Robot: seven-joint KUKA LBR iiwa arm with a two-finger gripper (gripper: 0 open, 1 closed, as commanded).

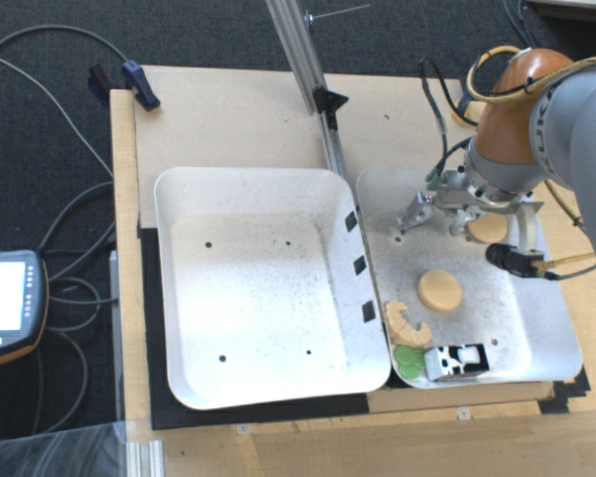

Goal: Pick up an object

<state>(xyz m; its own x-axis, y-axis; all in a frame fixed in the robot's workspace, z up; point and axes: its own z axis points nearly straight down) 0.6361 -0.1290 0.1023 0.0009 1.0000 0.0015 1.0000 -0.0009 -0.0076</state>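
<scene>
Tan and round, a flat disc-shaped block (440, 291) lies in the middle of the right white bin (548, 318), flat face up; being circular, it has no long axis and points no particular way. Near it, toward the bin's front left corner, a pale tan curved piece with a lumpy edge (404, 323) lies with its long axis running from the bin's left wall toward the front, its hollow side facing the disc. Just in front of that sit a green round item (409, 362) and a small black-and-white box (457, 360), side by side against the front rim. Another tan rounded object (488, 229) lies farther back, partly hidden under the grey arm with the orange band (521, 117). The two-finger gripper (415, 214) hovers over the back part of the right bin, well apart from the disc; whether its claw is released or clenched I cannot tell. The left white bin (179, 227) stands beside it, and a slanted metal rail (296, 48) crosses the bench behind both bins.
</scene>
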